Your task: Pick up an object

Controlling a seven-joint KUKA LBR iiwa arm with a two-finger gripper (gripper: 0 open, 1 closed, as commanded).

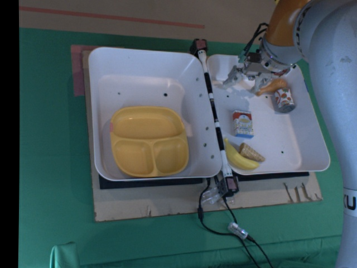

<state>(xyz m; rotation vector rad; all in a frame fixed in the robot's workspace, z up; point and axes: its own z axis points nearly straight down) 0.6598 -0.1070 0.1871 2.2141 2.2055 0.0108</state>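
Grey and orange, my arm [329, 49] comes in from the right side of the camera view and bends down over the far end of the right bin [312, 149], wrist tilted toward the divider between the bins.

Green cloth [50, 149] covers the bench, with a sheet of brown cardboard [150, 205] under both white bins and a black cable [223, 222] trailing off the near edge. The left bin [145, 66] holds a yellow compartment tray [148, 140]. Beyond the bench lies a tan floor with a red line [111, 17].

My gripper [245, 78] hangs low over the far left part of the right bin. Its pale fingers [233, 77] look spread apart, and I see nothing between them. Just beside it on the right lies a toy chicken drumstick [272, 86], touching a small can [284, 100] lying on its side. Nearer the middle of that bin sits a small red, white and blue carton [242, 123], and at the near edge a banana [239, 157] lies against an ice cream cone [251, 151].
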